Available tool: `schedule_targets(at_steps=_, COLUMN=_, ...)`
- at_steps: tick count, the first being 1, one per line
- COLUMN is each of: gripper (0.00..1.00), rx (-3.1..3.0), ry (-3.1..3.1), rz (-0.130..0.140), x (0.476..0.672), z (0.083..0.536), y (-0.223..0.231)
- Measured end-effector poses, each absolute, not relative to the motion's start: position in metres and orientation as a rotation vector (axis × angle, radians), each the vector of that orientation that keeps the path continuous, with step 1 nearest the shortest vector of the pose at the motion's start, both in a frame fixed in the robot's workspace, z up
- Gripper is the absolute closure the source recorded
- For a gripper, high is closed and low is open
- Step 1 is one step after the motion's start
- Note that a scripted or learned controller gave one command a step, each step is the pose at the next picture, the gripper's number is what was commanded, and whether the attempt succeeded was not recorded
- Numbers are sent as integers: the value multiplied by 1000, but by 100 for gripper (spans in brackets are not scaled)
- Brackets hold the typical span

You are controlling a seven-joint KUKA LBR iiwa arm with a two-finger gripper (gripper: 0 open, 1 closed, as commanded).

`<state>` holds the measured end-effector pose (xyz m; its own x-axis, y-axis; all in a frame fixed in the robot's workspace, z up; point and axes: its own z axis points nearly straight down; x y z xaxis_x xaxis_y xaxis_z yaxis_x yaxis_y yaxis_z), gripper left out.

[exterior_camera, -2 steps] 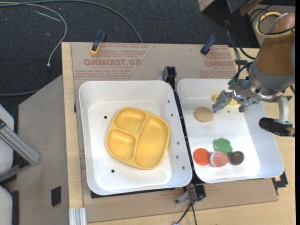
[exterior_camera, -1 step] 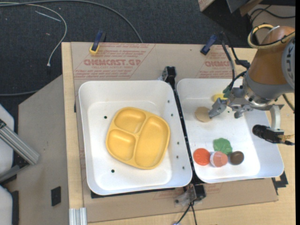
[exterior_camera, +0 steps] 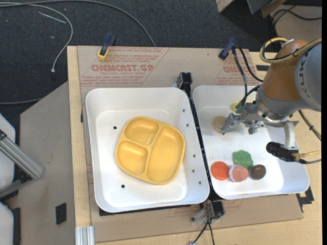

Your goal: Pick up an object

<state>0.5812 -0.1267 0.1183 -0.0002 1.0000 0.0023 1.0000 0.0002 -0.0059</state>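
Toys near the front: four small play-food toys sit close together at the front of the right bin [exterior_camera: 294, 185], nearest the camera. They are an orange-red round toy [exterior_camera: 219, 170], a pink and white toy [exterior_camera: 238, 173], a brown round toy [exterior_camera: 258, 172], and a green leafy toy [exterior_camera: 242, 158] just behind them.
Tan toy: a flat tan piece [exterior_camera: 220, 123] lies by itself farther back in the right bin, just beside the end effector.
Yellow plate: a yellow plate with three sections [exterior_camera: 150, 149] lies flat in the middle of the left bin [exterior_camera: 97, 111].
End effector: the end effector [exterior_camera: 240, 121] hangs over the back half of the right bin, under the grey arm [exterior_camera: 288, 83]. I cannot tell if it is spread or pressed together. I see nothing held in it.
How the toys will feel: I think they are light, hard and smooth, so the round ones may roll or slip away.
Where to grab: the tan piece is closest, but it lies low, so it may be hard to get under. The brown toy sits at the end of the row, with room on one side for a pinch across its middle.
What could go wrong: the front toys touch each other, so a push on one may bump the rest.
Table: both bins rest on a cardboard-covered table [exterior_camera: 127, 65].
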Motion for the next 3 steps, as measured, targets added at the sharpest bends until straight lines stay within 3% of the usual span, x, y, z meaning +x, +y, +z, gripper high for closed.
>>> schedule_targets(at_steps=1, gripper=100, rx=-2221, ry=-2220, rz=-1, x=582, z=132, y=-127)
schedule_targets(at_steps=2, gripper=100, rx=-2223, ry=-2227, rz=-6, x=593, z=185, y=-122)
schedule_targets(at_steps=3, gripper=100, rx=-2222, ry=-2225, rz=-4, x=595, z=207, y=-122)
